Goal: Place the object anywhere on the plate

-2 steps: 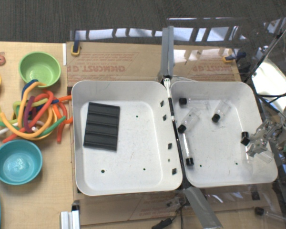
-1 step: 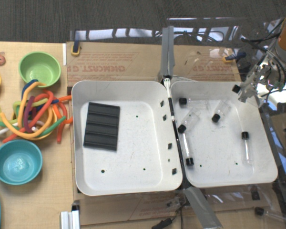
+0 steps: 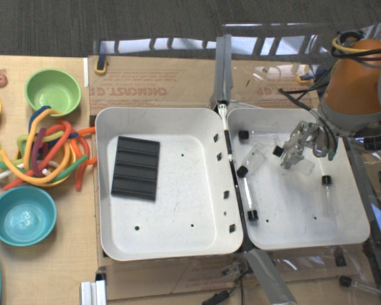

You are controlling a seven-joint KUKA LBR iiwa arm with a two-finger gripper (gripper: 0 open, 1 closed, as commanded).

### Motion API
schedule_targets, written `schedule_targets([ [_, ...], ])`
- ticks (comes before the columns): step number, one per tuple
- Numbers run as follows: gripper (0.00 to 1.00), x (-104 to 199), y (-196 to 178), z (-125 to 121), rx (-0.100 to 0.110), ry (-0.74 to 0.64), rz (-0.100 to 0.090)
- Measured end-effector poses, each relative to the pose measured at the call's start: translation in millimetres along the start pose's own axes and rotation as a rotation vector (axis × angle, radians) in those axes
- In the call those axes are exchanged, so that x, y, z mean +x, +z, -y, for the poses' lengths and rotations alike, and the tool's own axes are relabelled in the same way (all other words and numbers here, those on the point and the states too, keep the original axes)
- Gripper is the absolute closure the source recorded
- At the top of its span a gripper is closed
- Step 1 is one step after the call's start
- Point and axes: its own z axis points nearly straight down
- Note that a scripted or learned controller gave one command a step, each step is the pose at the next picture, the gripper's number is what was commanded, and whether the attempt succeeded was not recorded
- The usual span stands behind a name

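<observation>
black ridged plate [image 3: 136, 168]: 1, left bin [image 3: 165, 246] | gripper [image 3: 296, 150]: right bin [image 3: 305, 234]

Behind my left bin [image 3: 108, 170], the brown cardboard sheet [image 3: 146, 84] carries red printed lettering [image 3: 143, 89], upside down from this camera. I make out something like "CHEMCAST" with "GP" beside it; the smaller line under it is too blurred to read.
</observation>
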Motion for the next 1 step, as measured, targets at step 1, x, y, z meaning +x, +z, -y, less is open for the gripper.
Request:
schedule_targets([
  [1,1.00,-47.7,-38.0,54.3,0.001,0.043,0.004],
])
